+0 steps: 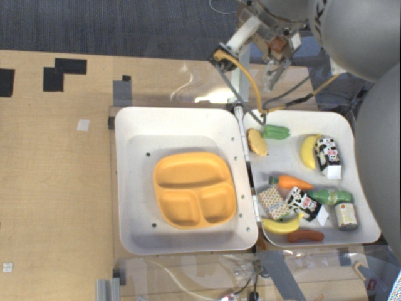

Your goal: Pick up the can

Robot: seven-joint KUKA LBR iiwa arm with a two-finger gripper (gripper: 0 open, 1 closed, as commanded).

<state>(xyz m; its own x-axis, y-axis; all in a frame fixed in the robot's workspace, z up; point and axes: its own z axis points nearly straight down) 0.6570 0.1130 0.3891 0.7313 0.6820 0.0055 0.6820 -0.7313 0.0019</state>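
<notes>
Nearest you, along the right bin's front edge, lie a sausage and a banana. The can stands upright just right of them, in the front right corner, untouched. Your gripper hangs well apart from it, beyond the bin's far rim, carrying nothing; whether its jaws are parted I cannot tell. By my judgement the whole pick remains: approach, descent, grasp, lift.
</notes>
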